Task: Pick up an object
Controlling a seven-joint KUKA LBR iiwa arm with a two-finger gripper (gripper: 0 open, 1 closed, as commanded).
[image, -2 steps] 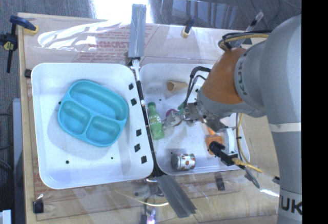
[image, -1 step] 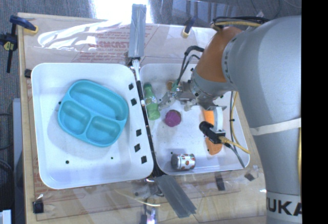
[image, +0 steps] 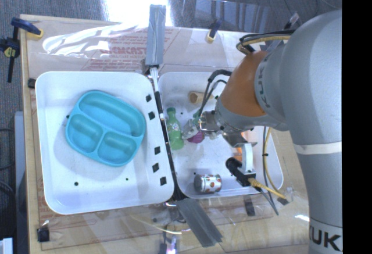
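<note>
1. The hand (image: 196, 128) hangs low in the right bin (image: 264, 180); whether it is apart or together, I cannot tell.
2. A green bottle (image: 174, 129) lies just left of the hand, its long axis running top to bottom.
3. A small can (image: 207, 183) lies below the hand, farther off.

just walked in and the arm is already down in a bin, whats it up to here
The grey arm reaches in from the right and is down in the right bin, with its gripper among the small items near the bin's left side: a green bottle and a purple object. Whether it has hold of anything cannot be told. A small can lies near the front of that bin and a cork-like piece near the back. The left bin holds a blue divided tray, untouched.
</note>
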